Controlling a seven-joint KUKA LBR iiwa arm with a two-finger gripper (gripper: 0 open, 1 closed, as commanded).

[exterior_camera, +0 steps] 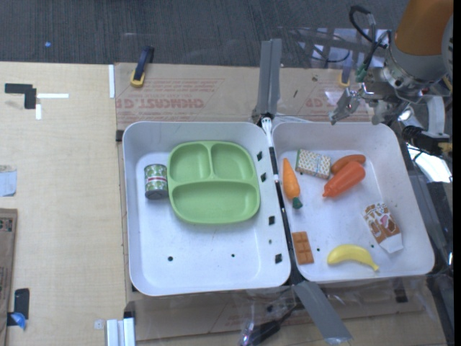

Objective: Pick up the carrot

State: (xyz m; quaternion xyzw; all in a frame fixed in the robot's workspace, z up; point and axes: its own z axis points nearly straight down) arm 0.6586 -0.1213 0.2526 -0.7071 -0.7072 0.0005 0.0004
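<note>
The carrot (289,179) is orange with a small green tip. It lies along the left wall of the right bin (414,193), green end toward the front. My gripper (358,114) hangs over the far rim of that bin, well behind and to the right of the carrot. Its fingers (341,110) are spread open with nothing between them.
The right bin also holds a patterned box (313,163), two orange-red peppers (344,176), a small carton (382,226), a banana (352,256) and an orange wafer (302,247). In the left bin (144,265) lie a green divided plate (214,182) and a can (155,181).
</note>
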